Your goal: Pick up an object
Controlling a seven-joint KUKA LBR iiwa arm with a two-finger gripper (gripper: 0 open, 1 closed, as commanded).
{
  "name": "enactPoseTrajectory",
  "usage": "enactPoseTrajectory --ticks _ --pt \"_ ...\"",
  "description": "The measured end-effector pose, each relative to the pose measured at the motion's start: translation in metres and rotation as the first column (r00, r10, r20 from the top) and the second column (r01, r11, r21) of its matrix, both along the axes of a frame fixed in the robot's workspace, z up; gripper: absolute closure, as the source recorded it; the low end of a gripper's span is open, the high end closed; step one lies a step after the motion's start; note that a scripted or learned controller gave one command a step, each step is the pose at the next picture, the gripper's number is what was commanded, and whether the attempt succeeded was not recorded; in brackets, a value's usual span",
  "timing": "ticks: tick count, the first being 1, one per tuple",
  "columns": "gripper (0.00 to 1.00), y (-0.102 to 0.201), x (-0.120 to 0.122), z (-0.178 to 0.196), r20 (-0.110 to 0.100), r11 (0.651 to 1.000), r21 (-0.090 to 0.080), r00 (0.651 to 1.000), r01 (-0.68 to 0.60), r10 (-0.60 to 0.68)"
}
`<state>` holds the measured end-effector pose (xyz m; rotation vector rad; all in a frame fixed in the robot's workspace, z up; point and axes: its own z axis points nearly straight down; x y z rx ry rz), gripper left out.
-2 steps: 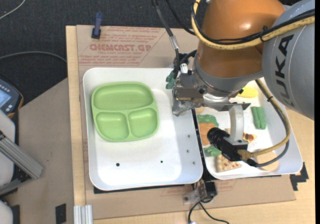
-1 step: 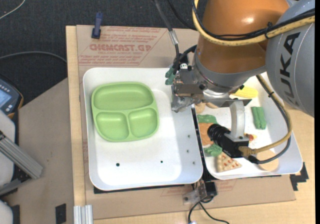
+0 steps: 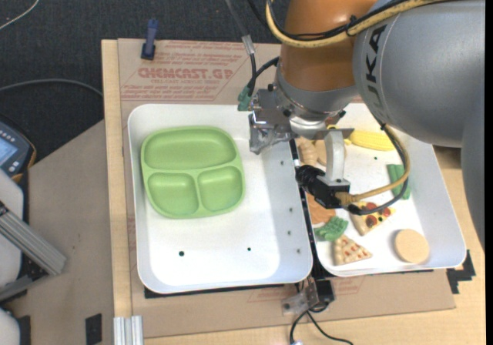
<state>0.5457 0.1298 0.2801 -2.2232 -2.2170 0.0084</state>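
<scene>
My claw (image 3: 302, 135) hangs where the two bins (image 3: 296, 205) meet; open or closed, I cannot tell. Green tray (image 3: 192, 170) lies to its left, yellow piece (image 3: 370, 140) to its right.

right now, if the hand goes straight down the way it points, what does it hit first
Probably the tan food piece under the hand, by the right bin's left wall; depth is unclear from above.
</scene>
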Motion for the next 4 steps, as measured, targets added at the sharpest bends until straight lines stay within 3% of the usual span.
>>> enactPoseTrajectory --ticks 1,2,3,4 --pt "1.0 0.043 -0.024 -0.031 -0.002 1.0 0.003 1.0 -0.007 0.007" --pt "1.0 0.084 -0.013 -0.175 0.0 1.0 0.009 1.0 -0.008 0.008" --pt "1.0 0.096 -0.057 -0.177 0.023 1.0 0.007 1.0 -0.003 0.003" --pt "1.0 0.07 -0.024 -0.187 0.015 1.0 0.021 1.0 -0.008 0.007"
